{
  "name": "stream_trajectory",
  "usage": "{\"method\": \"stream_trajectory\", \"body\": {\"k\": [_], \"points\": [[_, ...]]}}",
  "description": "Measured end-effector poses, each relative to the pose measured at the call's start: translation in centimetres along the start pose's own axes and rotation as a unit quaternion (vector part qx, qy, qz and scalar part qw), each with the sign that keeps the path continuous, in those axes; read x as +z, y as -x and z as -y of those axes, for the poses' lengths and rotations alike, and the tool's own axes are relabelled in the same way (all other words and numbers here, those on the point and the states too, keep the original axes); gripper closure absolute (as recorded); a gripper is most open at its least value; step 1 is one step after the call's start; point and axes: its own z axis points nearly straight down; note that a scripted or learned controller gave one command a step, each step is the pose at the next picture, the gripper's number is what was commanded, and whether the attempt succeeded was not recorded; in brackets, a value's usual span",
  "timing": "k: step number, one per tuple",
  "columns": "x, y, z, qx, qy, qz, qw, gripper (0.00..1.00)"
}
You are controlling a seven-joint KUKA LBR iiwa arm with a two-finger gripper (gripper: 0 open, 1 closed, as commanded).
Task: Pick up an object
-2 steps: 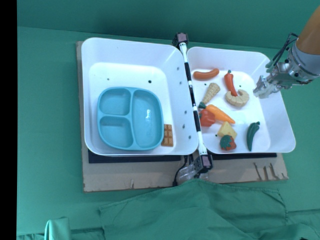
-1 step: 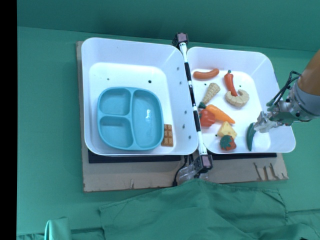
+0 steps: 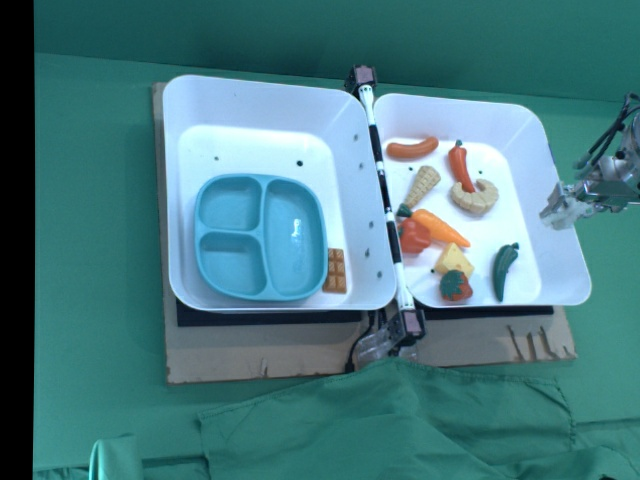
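While nothing is yet lifted, the stock lies as follows, near edge to far. Left bin (image 3: 190, 103): one blue divided plate (image 3: 260, 236) and one brown waffle piece (image 3: 335, 270) at its near right corner. Right bin (image 3: 525, 128), nearest row: strawberry (image 3: 456, 286), green pepper (image 3: 503, 268), yellow cheese wedge (image 3: 454, 259); middle: carrot (image 3: 438, 227) against a red piece (image 3: 413, 236); farther: cone (image 3: 423, 185), ring-shaped pastry (image 3: 475, 197), red chilli (image 3: 460, 165); farthest: sausage (image 3: 412, 148). Gripper (image 3: 560, 211): poised over the right bin's right rim, touching and holding nothing visible; spread of the fingers cannot be told. Recommended pick: the green pepper, nearest the gripper and standing apart from its neighbours; descend centred across its narrow width before closing.
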Motion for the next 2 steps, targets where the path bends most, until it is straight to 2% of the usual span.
{"method": "stream_trajectory", "body": {"k": [1, 2], "points": [[-5.0, -2.1, -6.6, -0.002, 0.0, -0.001, 1.0, 1.0], [-7.8, -3.1, -9.6, 0.0, -0.002, -0.001, 1.0, 1.0]]}}
